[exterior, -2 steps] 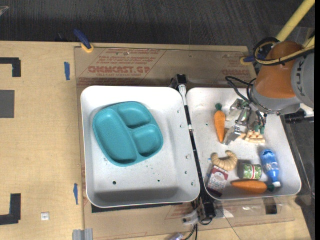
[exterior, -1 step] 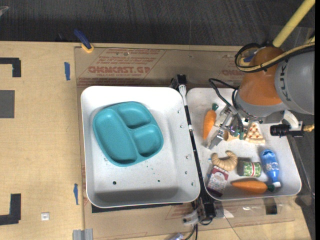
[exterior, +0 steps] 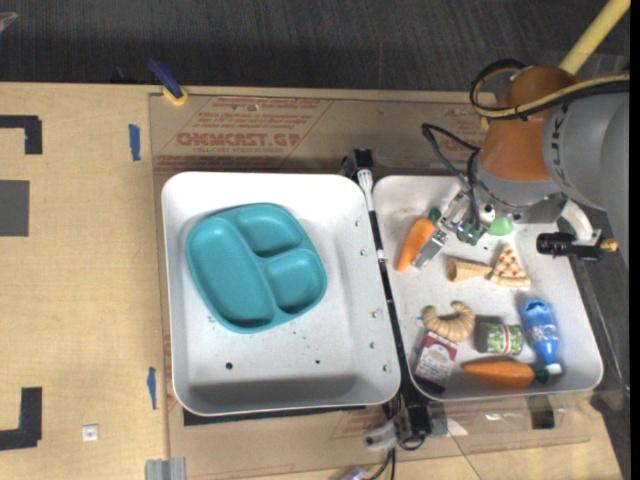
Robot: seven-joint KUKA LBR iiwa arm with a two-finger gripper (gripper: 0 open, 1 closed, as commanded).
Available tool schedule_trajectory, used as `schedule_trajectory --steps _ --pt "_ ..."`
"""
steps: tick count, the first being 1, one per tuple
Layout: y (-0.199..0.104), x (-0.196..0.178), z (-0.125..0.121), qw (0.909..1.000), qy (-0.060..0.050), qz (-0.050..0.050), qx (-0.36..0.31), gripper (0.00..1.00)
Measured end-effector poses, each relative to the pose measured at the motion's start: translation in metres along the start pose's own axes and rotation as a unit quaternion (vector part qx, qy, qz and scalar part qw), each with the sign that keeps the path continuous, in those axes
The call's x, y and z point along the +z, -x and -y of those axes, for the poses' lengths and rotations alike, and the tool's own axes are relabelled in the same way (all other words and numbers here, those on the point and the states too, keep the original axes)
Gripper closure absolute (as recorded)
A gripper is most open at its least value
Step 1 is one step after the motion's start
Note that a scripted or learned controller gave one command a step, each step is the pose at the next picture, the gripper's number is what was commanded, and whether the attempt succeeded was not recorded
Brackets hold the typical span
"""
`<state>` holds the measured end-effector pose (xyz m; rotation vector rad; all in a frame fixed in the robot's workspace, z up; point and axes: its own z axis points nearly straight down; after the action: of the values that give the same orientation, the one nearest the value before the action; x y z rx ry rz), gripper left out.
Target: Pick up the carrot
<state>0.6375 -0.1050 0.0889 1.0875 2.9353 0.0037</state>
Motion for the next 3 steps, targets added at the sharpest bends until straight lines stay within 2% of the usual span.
schedule_trajectory --steps 1,2,3 --pt "-0.06 -0.002 0.038 0.9922 0.0 0.0 0.124 0.0" --pt "-0.016 0.0 0.013 0.9725 -0.001 0.0 0.233 0.0" --pt "0.012 0.001 -0.015 0.974 -0.006 -0.004 0.226 0.0"
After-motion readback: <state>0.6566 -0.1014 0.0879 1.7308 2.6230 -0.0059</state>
